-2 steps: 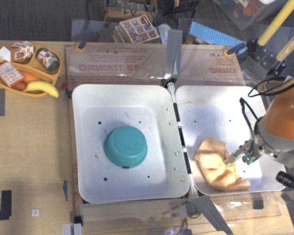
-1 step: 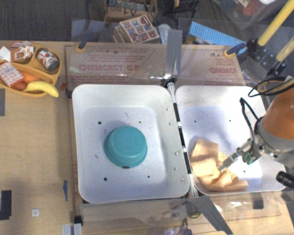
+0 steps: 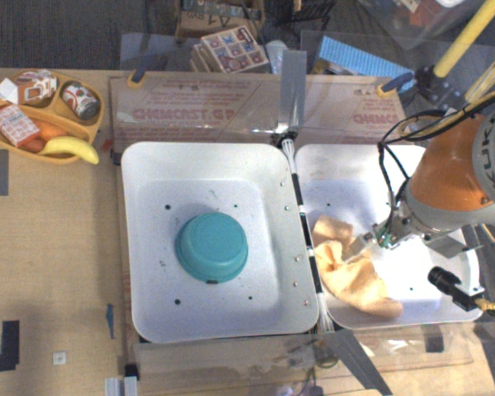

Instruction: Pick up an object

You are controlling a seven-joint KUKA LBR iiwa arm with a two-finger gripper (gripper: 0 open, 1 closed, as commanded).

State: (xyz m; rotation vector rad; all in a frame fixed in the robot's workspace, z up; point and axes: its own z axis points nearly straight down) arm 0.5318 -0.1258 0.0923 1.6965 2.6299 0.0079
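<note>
Tool [image 3: 371, 242] low in the right bin [image 3: 346, 162], at the upper right edge of a crumpled yellow cloth [image 3: 351, 271]; open or closed, impossible to tell. Cloth bunched against that bin's left wall. Left bin [image 3: 148, 172] holding an upturned teal bowl [image 3: 212, 247]. Farther left on the counter [image 3: 49, 246], a yellow tray [image 3: 0, 130] with a banana [image 3: 73, 148].

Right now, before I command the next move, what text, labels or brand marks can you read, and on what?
"CHEMCAST GP", faint and partly blurred, on the protective film of the clear panel behind the left bin.
"KU", the cut-off start of a brand mark, on the arm.
Print on the right panel, the tray's food packets and the floor boxes: too blurred.
</note>
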